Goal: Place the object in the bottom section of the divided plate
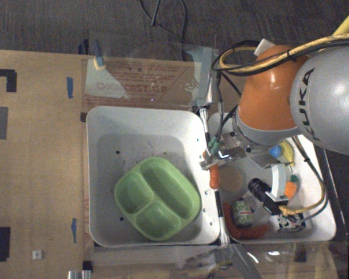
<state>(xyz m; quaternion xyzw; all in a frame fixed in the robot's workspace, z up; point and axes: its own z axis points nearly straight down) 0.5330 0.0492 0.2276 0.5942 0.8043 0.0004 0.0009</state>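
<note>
The arm point(292, 95) reaches in over the right bin point(324, 226), and its hand point(215, 158) sits low at that bin's left edge, just beside the wall shared with the left bin point(105, 133). A small orange object point(214, 177) shows directly below the hand; whether it is gripped or merely lying there I cannot tell, nor how the hand is set. The green plate point(157, 198) lies in the left bin, its three sections bare. This looks like the pick-up step. Next the hand must rise with the object, cross the wall leftward, and lower over the plate's bottom section.
</note>
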